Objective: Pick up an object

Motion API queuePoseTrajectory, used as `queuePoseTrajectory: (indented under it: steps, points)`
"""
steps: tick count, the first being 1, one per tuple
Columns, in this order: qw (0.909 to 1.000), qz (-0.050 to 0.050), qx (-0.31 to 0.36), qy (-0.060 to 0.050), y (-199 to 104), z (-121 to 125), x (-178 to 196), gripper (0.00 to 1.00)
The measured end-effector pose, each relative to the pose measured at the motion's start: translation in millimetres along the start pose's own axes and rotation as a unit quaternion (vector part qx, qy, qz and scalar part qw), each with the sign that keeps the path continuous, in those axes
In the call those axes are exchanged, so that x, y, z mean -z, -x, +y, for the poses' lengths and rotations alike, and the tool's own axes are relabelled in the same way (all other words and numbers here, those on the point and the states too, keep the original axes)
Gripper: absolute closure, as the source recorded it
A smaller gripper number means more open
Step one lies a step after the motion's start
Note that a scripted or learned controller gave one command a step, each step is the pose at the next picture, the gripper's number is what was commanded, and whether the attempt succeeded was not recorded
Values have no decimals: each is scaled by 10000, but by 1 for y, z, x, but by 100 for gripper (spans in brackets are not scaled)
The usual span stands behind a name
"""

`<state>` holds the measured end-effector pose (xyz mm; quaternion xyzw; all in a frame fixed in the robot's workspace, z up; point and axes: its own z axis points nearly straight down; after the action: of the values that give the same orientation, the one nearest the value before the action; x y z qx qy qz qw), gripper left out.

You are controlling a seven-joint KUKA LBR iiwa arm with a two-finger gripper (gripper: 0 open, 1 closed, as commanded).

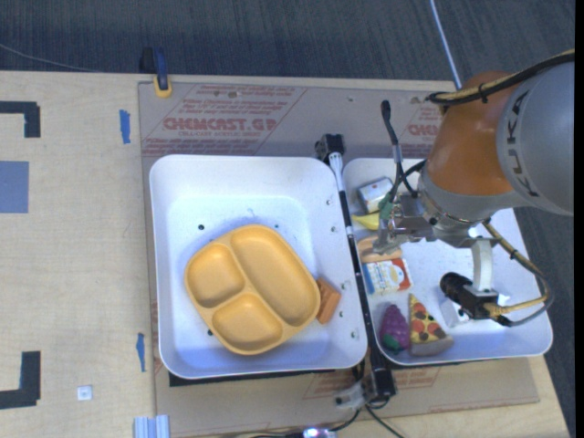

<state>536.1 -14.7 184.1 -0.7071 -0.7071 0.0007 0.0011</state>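
Yellow plastic plate (251,286), three wells, lies toward 6 o'clock in the left bin (182,181). A small brown block (328,299) touches its rim at 3 o'clock. The plate looks stiff and light but too broad for a pinch, so only its rim would be grabbable. In the right bin (525,340) a white box (374,191) sits at 11 o'clock, with a yellow piece (365,220) just at its 6 o'clock. A printed packet (386,274) lies flat against the wall at 9 o'clock. Purple grapes (394,327) are at 7 o'clock, with a pizza slice (425,322) touching them at 3 o'clock. The gripper (391,228) hangs over the 10 o'clock area, beside the yellow piece and just at 12 o'clock of the packet. Cannot tell whether it is spread or closed, and nothing is visibly held. Likeliest target is the packet: probably light, thin and slick, and flat enough to slip, so take it across its short edges. The yellow piece is likely rigid toy plastic and easier to hold across its narrow width.
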Motion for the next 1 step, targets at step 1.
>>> queuePoseTrajectory:
  steps: [1]
  points:
    - [10000,0,-1,3,-8,-19,0,100]
